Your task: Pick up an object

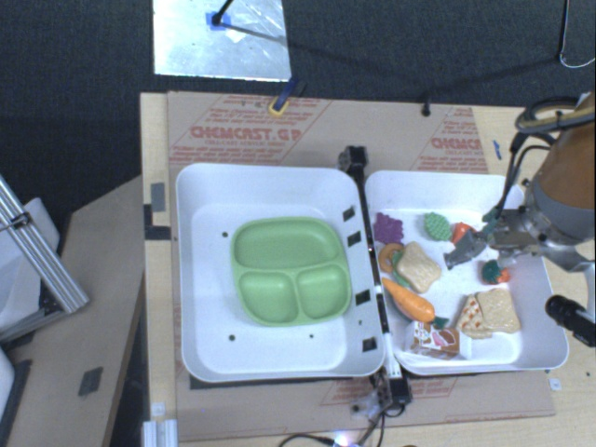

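End effector (463, 251) sits low over the right bin (540, 352), arm coming in from the right. Dark fingers point left and slightly down toward the bin's middle. Can't tell whether it's open or closed, the tips blur into one grey wedge. Nothing visibly between them, so I'd call it not holding anything.

Nearest candidates: bread slice (418, 267) just left of and below the tip, and a small red piece (462, 232) just above it, touching or nearly so; hard to say. Green round piece (437, 223) is up-left, purple grapes (388, 227) further left near the divider. Carrot (408, 298) lies below-left, long axis running upper-left to lower-right. Sandwich wedge (489, 312) is below the wrist, packet (435, 341) at the bin's front edge. A red-green item (494, 271) sits right under the wrist, partly covered.

Judgement: the bread is the likely pick, a short move left and down.

Left bin (200, 212) holds a green divided plate (291, 270), well apart from the arm. Both bins on the table (154, 119).
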Robot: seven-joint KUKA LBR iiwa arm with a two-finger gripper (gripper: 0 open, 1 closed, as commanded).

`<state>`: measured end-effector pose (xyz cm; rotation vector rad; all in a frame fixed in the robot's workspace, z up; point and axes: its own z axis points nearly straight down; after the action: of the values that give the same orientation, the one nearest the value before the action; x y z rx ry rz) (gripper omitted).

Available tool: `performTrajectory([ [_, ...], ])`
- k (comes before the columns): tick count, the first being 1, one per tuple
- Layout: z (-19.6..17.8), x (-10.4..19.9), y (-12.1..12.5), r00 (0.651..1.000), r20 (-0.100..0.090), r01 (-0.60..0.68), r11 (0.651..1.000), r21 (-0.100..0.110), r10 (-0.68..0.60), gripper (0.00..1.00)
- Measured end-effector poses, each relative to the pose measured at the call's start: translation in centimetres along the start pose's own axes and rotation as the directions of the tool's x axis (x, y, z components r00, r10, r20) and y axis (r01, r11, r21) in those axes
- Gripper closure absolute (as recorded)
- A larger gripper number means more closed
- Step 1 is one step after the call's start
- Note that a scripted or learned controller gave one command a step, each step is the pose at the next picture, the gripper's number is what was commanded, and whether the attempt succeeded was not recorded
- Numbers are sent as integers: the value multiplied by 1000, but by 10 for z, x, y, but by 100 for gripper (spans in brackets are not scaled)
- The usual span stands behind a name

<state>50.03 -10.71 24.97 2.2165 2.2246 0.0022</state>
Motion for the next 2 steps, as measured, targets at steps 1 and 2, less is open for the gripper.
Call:
performTrajectory([
  [1,49,10,3,1000,-1,-2,1000,5,2,0],
  [2,92,15,2,1000,-1,-2,1000,5,3,0],
])
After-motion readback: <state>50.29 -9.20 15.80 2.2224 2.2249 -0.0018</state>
